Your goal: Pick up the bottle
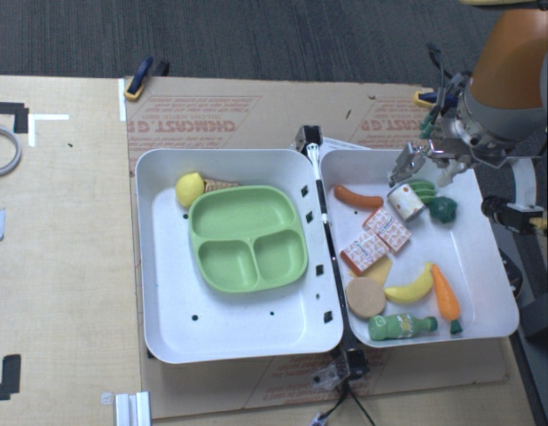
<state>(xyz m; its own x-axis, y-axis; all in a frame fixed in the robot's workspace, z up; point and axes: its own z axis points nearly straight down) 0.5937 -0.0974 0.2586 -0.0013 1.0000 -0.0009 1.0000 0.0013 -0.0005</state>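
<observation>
Looking down on the desk (61, 264), two white bins sit side by side. The left bin (168, 327) carries a green divided plate (248, 238) with three compartments, all bare, and a lemon (191, 187) just beyond its far-left rim, with a tan cone-like piece (221, 185) beside it.

Over to the right bin (487, 264), and it's crowded. The bottle (400, 327), green with a yellow label, lies on its side along the near wall, well apart from the arm. Just above it sits a round tan cookie (365, 297), a banana (411, 286) and a carrot (446, 295). Mid-bin there are two red-and-white wafer packs (376, 240), and a hot dog sausage (357, 197) lies toward the far-left corner.

The gripper (414, 162) hangs over the bin's far right, low above a small white can (404, 202), a green pepper-like piece (424, 188) and a dark green broccoli (443, 209). Whether the jaws are released or clenched, I cannot tell from here; nothing shows between them.
</observation>
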